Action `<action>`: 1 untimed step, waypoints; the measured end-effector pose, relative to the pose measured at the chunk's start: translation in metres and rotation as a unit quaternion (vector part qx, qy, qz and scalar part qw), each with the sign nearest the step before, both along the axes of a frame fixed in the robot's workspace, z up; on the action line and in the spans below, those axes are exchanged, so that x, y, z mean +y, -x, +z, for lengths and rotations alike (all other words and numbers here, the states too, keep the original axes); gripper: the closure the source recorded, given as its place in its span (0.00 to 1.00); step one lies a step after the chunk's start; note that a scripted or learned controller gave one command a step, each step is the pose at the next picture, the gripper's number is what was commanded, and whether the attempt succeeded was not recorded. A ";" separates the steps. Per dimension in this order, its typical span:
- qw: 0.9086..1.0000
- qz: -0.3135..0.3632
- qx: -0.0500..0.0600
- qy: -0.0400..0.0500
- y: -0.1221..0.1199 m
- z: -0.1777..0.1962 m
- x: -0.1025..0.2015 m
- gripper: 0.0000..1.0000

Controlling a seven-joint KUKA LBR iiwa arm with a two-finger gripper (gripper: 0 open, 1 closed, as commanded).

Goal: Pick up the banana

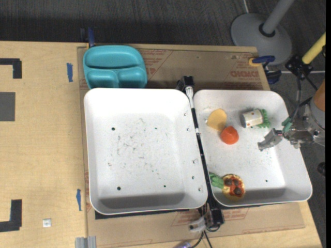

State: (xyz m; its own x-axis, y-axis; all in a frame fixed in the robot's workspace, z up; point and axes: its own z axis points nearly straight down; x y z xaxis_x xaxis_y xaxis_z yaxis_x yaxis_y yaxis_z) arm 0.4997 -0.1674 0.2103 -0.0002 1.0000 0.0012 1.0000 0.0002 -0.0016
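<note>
Gripper point(270, 140) over right bin point(295, 182), finger spread impossible to tell, nothing seen held, well apart from yellow banana point(216, 119) beside orange ball point(229, 135)

Dark carpet floor point(155, 14); pale wooden bench point(41, 138)

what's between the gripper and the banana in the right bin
In the camera view, the orange ball lies roughly between the gripper and the banana. The rest of that stretch is bare bin floor.
</note>
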 end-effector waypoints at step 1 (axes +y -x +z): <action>0.996 -0.091 0.000 0.000 0.021 -0.125 0.076 0.00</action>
State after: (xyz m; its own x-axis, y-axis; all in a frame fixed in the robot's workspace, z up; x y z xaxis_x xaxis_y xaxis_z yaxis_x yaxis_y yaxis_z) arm 0.4791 -0.0909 0.0850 0.1812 0.9835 0.0019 0.9835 -0.1812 -0.0015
